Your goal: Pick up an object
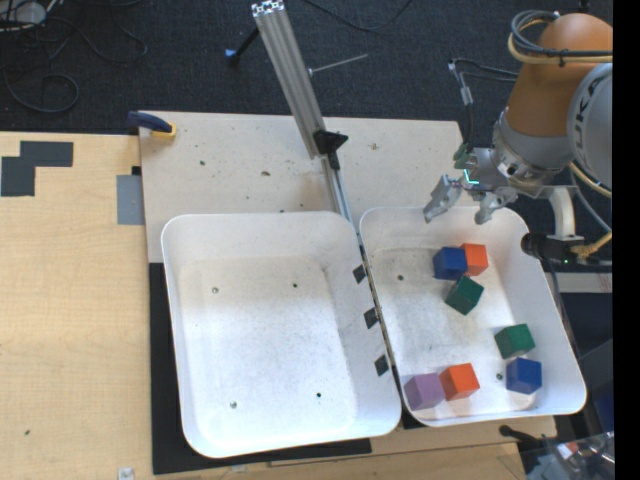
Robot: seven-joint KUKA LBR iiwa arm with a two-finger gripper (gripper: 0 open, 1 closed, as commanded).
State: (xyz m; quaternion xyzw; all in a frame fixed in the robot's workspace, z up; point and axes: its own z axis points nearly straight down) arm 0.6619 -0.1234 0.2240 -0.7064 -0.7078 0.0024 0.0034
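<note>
I see the gripper (pixel 466 204) above the far rim of the right bin (pixel 560 320), fingers spread apart, nothing between them. Blocks lie in that bin: a blue block (pixel 449 262) touching an orange block (pixel 475 258), a dark green block (pixel 464 295) just beside them. Four more blocks sit near the front edge.

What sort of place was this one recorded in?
Probably a robotics lab bench: a robot arm over two white bins, loose cables on dark carpet behind, and coloured blocks as test objects.
</note>
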